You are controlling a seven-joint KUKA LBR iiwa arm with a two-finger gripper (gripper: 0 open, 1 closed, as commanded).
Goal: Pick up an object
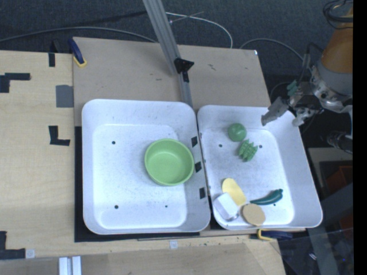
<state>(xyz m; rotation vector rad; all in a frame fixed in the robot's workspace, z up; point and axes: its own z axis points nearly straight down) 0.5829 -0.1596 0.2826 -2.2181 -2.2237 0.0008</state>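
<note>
The robot's hand hovers with its fingers spread wide and nothing between them, above the upper right rim of the right bin. Inside lie a green ball, spiky green toy, dark green pepper and tan disc. A green bowl sits in the left bin.

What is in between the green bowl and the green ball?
In the camera view, the raised white rims where the two bins meet lie between the green bowl and the green ball. Otherwise just bare white bin floor.
</note>
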